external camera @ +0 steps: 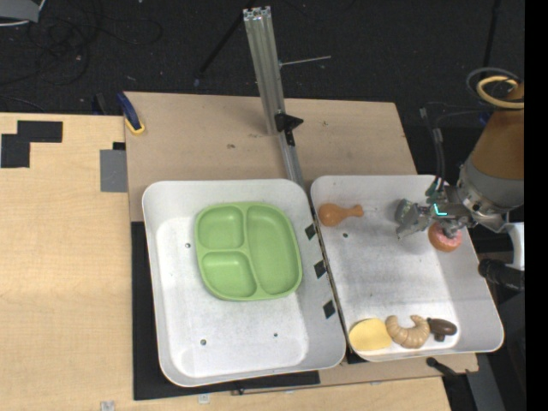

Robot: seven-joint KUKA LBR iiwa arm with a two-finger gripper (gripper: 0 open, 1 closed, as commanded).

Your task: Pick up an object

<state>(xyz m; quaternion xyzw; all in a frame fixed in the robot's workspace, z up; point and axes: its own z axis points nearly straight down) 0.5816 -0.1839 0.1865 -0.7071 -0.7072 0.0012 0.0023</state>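
Your metal two-finger gripper (417, 218) hangs low in the right white bin (385, 272), just beside the pink round doughnut-like toy (446, 238), probably lining up; I cannot tell its fingers' spread or hold.

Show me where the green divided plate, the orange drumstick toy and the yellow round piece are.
green divided plate (249, 252): camera view, centre ridge.
orange drumstick toy (330, 215): camera view, thick end.
yellow round piece (369, 336): camera view, its middle.

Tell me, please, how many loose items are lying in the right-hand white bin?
5. An orange drumstick-shaped toy near the bin's top left; a pink doughnut at the right wall beside the gripper; a yellow piece, a tan croissant and a dark brown piece along the front edge.
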